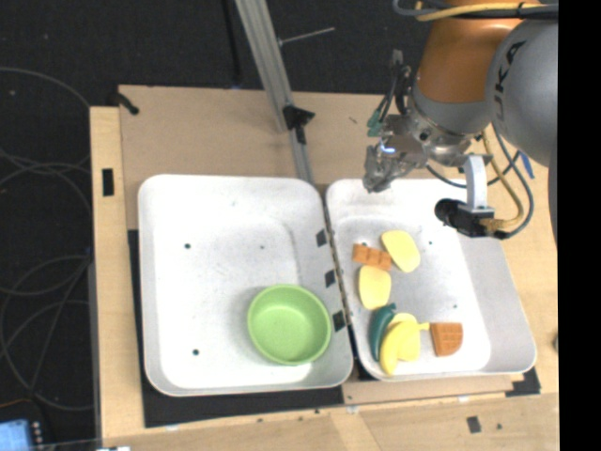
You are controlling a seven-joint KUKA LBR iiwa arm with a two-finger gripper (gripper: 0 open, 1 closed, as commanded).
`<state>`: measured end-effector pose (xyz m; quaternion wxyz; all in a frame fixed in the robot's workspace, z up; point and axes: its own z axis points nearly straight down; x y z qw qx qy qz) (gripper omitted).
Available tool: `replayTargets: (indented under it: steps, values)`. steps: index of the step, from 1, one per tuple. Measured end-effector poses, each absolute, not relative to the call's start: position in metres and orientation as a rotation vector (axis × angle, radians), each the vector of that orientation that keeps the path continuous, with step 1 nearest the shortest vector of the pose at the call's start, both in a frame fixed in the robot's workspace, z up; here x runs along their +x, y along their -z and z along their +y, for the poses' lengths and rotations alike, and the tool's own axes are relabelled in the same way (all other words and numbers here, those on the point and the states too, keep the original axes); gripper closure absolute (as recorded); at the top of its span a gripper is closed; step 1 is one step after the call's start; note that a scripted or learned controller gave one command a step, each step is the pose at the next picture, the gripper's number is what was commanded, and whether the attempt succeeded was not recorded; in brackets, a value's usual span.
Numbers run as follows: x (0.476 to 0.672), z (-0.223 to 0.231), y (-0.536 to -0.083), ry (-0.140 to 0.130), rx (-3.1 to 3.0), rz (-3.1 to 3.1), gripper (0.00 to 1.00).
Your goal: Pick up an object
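Gripper (378, 178) up at far-left corner of right bin (488, 280), hanging above rim, nothing visibly between its tips. Open or clenched? Can't tell, too small and dark from this angle.

Risks from here, as judged: could come straight down on the bin wall instead of the floor, since sits right over the rim near the divider btwn bins. Could also land on bare plastic, w/ nearest pieces lying well toward the near side. Pieces crowd each other, so a descent may catch two at once or shove one sideways and close on nothing. Flat, low shapes likely to slip out of a two-finger pinch.

Candidates, all in right bin, left half: small orange block (370, 255) near left wall, touching or just beside a pale yellow piece (401, 250) toward centre. Second yellow piece (374, 287) just below those, by left wall. Near-left corner: teal piece (380, 323) tucked against another yellow piece (402, 340), overlapping. Orange wedge (446, 337) just beside that, near edge, standing a bit apart, prob. the cleanest grab. All look like small smooth toy foods, rounded, matte.

Left bin (188, 224): green bowl (289, 322) at near-right corner, upright, alone.
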<state>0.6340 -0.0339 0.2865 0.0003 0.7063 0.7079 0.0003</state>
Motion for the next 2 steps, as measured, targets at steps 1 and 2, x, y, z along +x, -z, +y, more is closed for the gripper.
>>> replayTargets:
  steps: [1, 2]
  values:
    - [0.624, 0.007, -0.271, 0.002, 2.216, 2.227, 1.0]
    - [0.611, 0.06, -0.272, -0.001, 2.214, 2.23, 1.0]
